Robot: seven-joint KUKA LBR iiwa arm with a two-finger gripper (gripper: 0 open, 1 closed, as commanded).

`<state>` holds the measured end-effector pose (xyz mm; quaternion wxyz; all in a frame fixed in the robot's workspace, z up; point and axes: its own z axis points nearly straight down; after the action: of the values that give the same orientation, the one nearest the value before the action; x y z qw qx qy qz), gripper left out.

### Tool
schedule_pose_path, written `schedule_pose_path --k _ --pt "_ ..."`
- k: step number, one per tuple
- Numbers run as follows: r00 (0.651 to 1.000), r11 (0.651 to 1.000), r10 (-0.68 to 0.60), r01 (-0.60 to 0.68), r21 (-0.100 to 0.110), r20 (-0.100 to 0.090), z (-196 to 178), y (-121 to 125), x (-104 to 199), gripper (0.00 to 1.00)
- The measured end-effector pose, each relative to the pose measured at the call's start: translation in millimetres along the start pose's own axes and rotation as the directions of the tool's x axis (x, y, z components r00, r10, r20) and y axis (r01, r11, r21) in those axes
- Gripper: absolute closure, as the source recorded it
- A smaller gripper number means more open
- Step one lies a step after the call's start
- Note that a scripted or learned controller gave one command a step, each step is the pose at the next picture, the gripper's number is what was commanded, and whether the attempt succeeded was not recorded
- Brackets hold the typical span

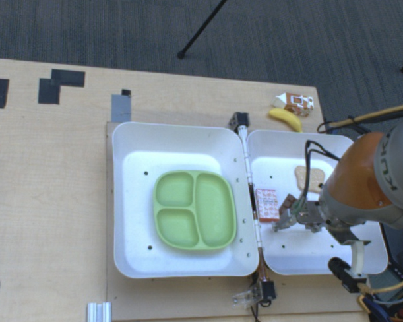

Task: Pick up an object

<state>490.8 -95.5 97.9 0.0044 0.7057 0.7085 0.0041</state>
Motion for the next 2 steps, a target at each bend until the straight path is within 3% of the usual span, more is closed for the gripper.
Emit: schedule_pose_path --k 1,2 --pt "1.0 1.0 -0.003 0.003 -0.003 0.0 -10.5 1.7 0.7 1.0" --pt "1.0 1.0 -0.003 0.003 -0.003 -0.001 -10.4 1.6 0.7 0.0"
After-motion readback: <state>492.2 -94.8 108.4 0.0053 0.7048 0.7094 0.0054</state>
